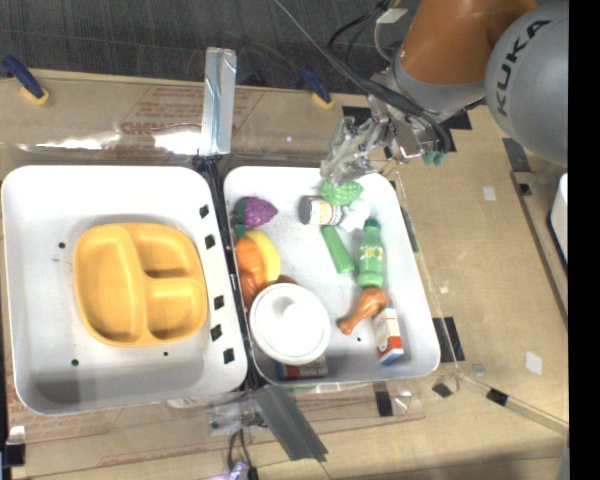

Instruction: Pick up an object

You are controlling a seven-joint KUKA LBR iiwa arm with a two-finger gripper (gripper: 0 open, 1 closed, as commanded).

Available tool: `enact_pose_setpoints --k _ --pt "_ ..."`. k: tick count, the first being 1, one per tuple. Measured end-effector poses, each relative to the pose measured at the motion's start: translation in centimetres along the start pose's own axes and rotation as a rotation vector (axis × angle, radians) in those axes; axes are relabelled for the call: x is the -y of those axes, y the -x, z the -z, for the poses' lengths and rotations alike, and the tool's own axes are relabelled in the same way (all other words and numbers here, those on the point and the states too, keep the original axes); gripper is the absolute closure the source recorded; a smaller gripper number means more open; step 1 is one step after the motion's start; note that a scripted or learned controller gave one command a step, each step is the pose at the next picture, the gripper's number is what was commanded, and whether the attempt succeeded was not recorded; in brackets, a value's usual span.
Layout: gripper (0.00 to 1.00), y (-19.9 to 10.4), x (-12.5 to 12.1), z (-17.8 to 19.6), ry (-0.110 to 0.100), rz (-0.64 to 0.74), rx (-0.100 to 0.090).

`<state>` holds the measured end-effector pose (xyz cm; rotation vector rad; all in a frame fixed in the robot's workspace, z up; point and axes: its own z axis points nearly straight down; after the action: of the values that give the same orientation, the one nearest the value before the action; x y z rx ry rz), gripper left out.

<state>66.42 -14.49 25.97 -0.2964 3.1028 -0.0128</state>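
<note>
Two bins sit side by side on my bench: the left bin (20, 268) holds a divided tray (140, 280) near its centre, and the right bin (412, 268) holds all the small items. In the right bin, the grapes (255, 211) lie at the far left corner with the fruit (257, 258) just in front of them and the bowl (290, 322) nearest the front edge; a small jar (321, 211) lies near the far wall. My gripper (345, 173) hangs over the far edge of the right bin, with a leafy item (342, 192) directly below it, a bottle (371, 252) to the right of a stick-shaped item (338, 249), and a drumstick (364, 310) beside a small carton (388, 335) toward the front right corner.
</note>
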Motion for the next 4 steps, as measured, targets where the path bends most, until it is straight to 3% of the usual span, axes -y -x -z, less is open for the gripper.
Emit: enact_pose_setpoints --k 1,2,3,4 --pt "1.0 0.2 0.0 1.2 -0.003 0.001 0.005" --pt "1.0 -0.7 -2.3 1.8 0.009 0.067 -0.017" --pt "1.0 -0.8 0.8 -0.1 0.009 0.081 -0.018" --pt "1.0 -0.5 -0.2 3.4 0.007 -0.105 -0.018"
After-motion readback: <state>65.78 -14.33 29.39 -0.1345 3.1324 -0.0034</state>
